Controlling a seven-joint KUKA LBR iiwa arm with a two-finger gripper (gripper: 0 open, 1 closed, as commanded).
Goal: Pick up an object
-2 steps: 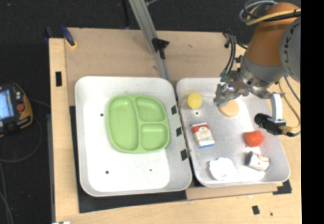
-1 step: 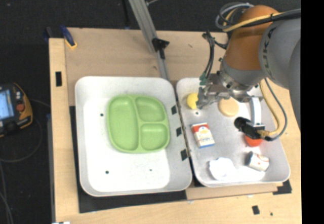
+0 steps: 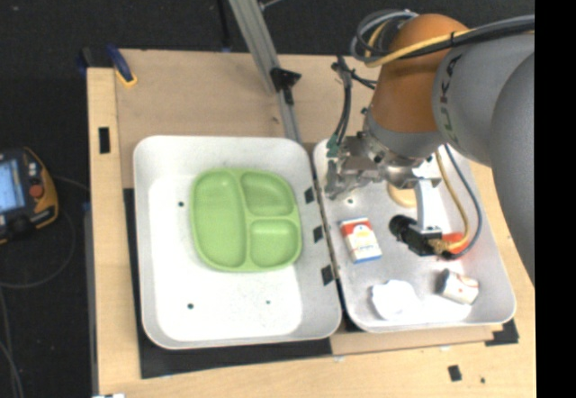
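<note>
Over the right bin's [image 3: 504, 297] far left corner hangs the claw [image 3: 340, 173], poised low for a pick; whether it is clenched cannot be told. Nearest candidate, a small orange-and-white box [image 3: 361, 239], lies just beside it, mid-bin.

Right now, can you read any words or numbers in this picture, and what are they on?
Arm: dark letters run along its grey shell, cut off and too blurred to read.
Small box: red and white print on top, too small to read.
Handheld device left of the bench: lit screen, nothing legible.
No other text can be read.
</note>
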